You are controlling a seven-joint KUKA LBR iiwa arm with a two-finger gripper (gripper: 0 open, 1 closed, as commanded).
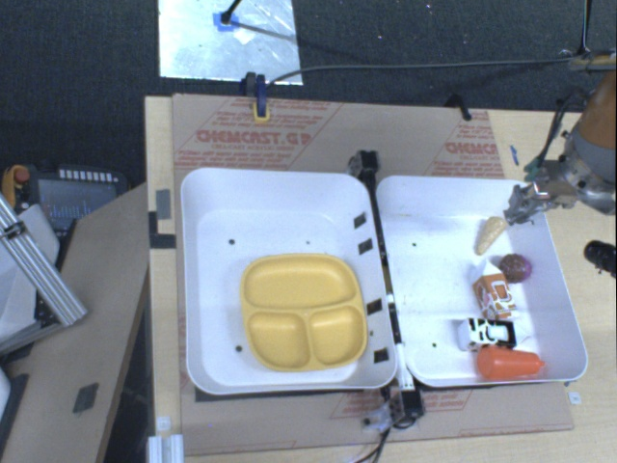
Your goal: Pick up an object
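Gripper (521,204) poised over right bin's (434,258) far rim beside pale banana-like piece (490,233), presumably lining up a grasp; finger state impossible to tell.

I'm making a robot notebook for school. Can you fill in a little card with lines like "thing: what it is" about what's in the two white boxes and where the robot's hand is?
left bin: holds a yellow tray with three compartments
right bin: five small things along its right side
top thing: pale banana-shaped piece
below it: dark purple ball
next: orange and white box
next: black and white item
near front corner: orange carrot-like piece
gripper: over the right bin's far right edge, just above the banana-shaped piece
holding anything: cannot tell
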